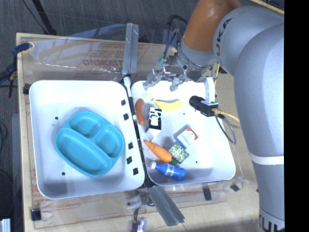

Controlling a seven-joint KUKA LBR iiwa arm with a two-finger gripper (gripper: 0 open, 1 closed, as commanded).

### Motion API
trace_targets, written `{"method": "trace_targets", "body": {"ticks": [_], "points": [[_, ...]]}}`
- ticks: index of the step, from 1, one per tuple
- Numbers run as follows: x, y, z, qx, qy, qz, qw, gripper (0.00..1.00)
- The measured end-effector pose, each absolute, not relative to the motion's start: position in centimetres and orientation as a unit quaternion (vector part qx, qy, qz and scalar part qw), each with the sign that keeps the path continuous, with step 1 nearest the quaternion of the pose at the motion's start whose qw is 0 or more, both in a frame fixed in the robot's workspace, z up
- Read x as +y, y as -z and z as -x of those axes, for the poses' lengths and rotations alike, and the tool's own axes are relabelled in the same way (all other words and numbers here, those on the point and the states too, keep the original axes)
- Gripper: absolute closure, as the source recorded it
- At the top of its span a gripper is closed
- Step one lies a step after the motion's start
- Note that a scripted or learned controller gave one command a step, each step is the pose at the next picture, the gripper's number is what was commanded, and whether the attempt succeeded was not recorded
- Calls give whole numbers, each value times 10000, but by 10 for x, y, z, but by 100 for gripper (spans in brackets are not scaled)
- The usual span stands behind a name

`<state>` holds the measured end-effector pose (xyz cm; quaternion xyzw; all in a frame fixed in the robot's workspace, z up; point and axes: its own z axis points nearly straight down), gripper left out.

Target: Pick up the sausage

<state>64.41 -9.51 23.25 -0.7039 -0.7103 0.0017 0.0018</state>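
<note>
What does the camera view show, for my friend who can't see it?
A grey robot arm's gripper hovers at the far edge of the right bin, near the sausage, banana and carrot. The left bin holds a blue plate.

Two shallow white bins side by side on the table [29,57]. In the left bin [43,110], a blue three-compartment plastic plate [89,141]. In the right bin [219,149]: brown sausage [139,111] along the left wall, yellow banana [168,103] behind, orange carrot [158,150] in front, blue bottle [170,170] nearest the front wall, small carton [183,143] right of the carrot.
</note>
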Motion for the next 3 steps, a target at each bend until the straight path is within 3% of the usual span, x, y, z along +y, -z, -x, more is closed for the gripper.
{"method": "trace_targets", "body": {"ticks": [1, 2, 3], "points": [[-141, -117, -656, -6335, -17, 7737, 21, 0], [-139, -127, -656, -6361, -23, 7716, 33, 100], [-192, -94, -658, -6145, 4, 7889, 1, 100]]}}
